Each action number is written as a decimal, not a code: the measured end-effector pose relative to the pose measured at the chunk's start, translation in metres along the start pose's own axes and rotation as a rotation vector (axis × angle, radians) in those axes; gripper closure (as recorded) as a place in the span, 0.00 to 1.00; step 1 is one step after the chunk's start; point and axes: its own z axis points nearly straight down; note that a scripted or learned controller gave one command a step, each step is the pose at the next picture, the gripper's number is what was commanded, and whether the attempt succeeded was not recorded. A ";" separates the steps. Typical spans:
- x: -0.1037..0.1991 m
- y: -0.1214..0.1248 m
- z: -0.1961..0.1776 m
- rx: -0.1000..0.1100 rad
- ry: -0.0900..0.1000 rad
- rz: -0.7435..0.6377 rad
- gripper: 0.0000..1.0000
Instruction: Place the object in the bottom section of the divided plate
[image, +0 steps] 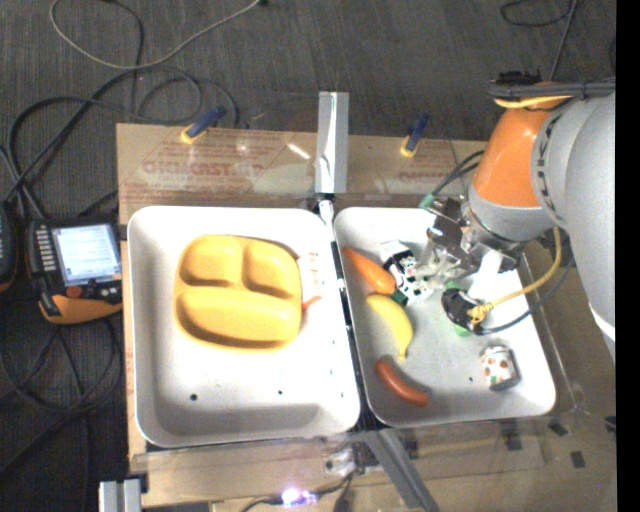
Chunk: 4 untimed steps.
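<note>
Left bin: yellow divided plate (240, 291), sections bare, awaiting its load. Right bin: carrot (364, 270), banana (393, 322), sausage (402, 383), small cup (497, 366), loose for picking. Pincer (437, 268) low among the upper items; grip state cannot be told. Which item is intended: unclear.

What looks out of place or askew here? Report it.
Nothing looks spilled or damaged. The yellow divided plate sits flat in the left bin; the carrot, banana and sausage lie loose in the right bin.

yellow divided plate (240, 292) in left bin (160, 400), claw (432, 272) over right bin (530, 385) near banana (392, 322)
</note>
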 end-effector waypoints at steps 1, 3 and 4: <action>0.008 -0.065 -0.071 -0.002 -0.001 0.306 1.00; 0.099 -0.137 -0.003 0.000 -0.001 -0.224 1.00; 0.123 -0.178 0.090 0.002 -0.001 -0.559 1.00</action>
